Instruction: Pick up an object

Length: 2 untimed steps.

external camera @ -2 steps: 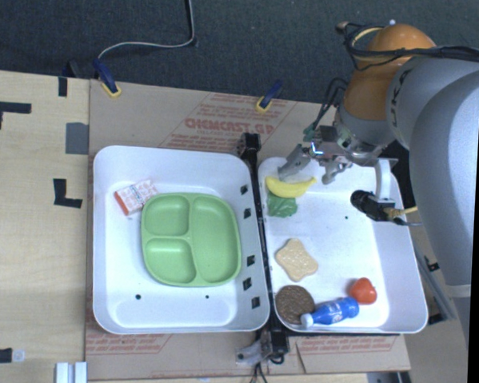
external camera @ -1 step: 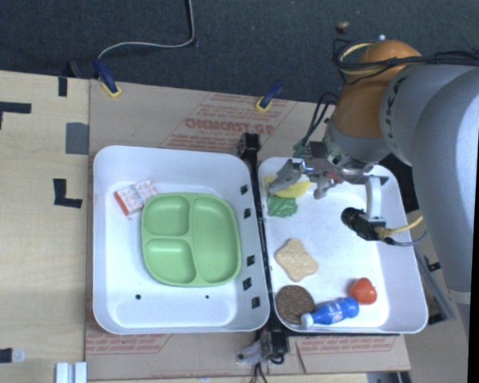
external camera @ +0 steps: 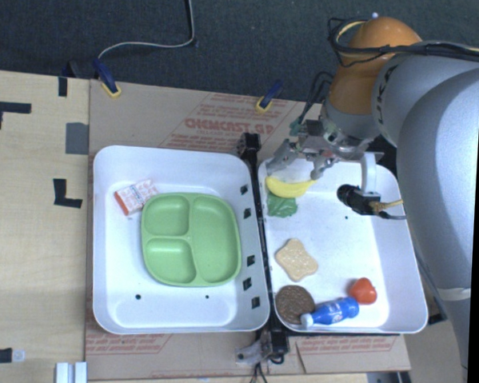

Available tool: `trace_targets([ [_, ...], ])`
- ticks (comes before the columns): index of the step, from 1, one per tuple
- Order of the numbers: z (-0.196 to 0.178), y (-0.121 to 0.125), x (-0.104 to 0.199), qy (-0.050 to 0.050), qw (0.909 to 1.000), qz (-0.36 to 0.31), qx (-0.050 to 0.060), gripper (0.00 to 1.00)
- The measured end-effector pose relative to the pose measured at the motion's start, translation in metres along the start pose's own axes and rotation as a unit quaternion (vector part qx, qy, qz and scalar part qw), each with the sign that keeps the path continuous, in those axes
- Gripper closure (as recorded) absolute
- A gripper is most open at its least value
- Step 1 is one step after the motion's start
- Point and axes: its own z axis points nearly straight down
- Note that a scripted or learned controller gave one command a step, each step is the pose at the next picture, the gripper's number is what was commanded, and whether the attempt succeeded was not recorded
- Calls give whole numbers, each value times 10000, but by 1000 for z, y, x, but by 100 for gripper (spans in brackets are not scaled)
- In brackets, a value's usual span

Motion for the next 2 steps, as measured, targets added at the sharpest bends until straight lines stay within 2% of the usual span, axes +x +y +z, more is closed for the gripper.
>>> trace_targets([
  [1,2,-9,13,-1,10000,10,3,0],
  [2,2,-28,5,-5,10000,7,0,0],
])
